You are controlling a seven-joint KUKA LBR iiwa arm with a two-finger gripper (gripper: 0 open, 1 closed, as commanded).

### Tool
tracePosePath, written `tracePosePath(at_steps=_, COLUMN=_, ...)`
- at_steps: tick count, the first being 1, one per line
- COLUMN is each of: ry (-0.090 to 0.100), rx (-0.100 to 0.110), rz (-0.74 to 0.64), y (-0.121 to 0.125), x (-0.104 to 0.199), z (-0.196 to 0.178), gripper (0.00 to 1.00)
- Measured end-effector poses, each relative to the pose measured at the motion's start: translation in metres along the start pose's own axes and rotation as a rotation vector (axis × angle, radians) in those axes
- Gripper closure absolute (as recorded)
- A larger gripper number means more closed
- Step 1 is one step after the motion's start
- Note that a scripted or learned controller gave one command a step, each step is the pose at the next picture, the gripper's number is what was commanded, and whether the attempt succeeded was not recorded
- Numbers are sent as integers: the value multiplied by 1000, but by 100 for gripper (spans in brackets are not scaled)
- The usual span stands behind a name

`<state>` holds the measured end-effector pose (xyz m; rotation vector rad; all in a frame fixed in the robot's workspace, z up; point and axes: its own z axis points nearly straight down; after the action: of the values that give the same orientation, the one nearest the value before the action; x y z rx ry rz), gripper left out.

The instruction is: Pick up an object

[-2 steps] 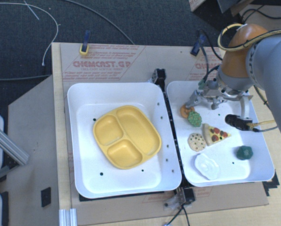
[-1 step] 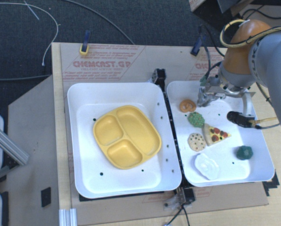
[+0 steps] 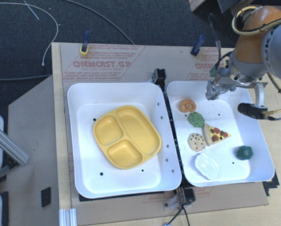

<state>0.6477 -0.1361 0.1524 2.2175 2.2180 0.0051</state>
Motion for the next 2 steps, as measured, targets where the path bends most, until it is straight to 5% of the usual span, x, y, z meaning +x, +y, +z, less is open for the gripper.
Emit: tracePosePath(at_steps=2, ry=0, rx=-1, rz=-1, y=6, x=8, z=-94, gripper=100)
